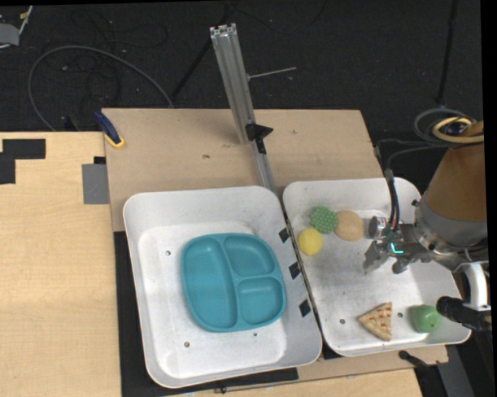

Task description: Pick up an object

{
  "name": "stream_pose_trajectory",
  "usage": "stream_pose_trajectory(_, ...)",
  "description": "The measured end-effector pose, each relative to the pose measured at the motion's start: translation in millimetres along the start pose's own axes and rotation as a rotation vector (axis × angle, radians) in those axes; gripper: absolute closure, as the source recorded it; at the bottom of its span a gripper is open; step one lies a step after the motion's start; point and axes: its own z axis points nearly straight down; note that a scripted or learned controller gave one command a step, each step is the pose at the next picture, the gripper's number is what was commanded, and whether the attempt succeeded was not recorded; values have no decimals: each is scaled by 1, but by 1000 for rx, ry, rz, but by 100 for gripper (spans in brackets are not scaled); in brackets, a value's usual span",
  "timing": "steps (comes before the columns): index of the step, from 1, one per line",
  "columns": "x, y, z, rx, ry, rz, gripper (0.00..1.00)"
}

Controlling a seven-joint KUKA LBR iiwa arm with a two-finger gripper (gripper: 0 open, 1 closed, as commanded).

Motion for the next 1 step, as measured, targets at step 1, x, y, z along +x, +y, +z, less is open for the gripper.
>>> stream_pose_trajectory(1, 0, 1, -1, -3, -1, 0, 0)
